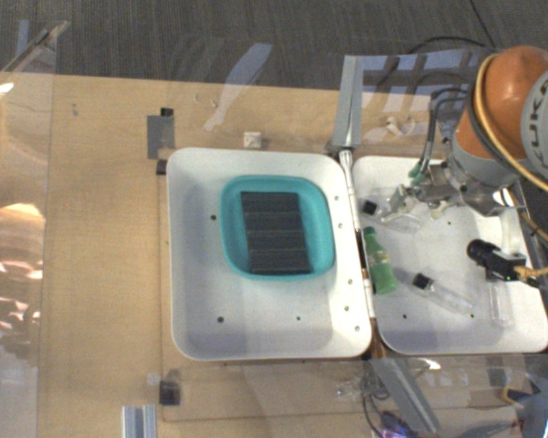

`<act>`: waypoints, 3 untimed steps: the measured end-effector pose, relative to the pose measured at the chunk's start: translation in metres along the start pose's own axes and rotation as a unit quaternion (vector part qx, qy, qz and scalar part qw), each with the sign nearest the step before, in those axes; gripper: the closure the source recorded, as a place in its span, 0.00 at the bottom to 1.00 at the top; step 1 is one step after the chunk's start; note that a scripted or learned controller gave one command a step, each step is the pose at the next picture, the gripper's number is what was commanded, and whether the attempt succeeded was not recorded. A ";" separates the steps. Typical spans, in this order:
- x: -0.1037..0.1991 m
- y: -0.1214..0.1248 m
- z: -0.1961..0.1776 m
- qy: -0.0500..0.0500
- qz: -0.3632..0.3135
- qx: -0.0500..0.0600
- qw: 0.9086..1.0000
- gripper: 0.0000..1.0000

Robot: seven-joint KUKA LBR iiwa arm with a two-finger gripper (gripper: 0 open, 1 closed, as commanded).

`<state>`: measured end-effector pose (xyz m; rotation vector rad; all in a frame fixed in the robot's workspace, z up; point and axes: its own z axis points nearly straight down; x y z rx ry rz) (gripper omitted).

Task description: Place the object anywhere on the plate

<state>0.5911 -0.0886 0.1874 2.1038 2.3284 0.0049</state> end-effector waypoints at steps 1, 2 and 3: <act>0.001 0.002 -0.011 0.000 -0.001 -0.003 1.000 1.00; 0.061 0.021 0.002 0.000 -0.043 -0.001 0.999 1.00; 0.097 0.029 -0.018 0.000 -0.075 -0.001 0.997 1.00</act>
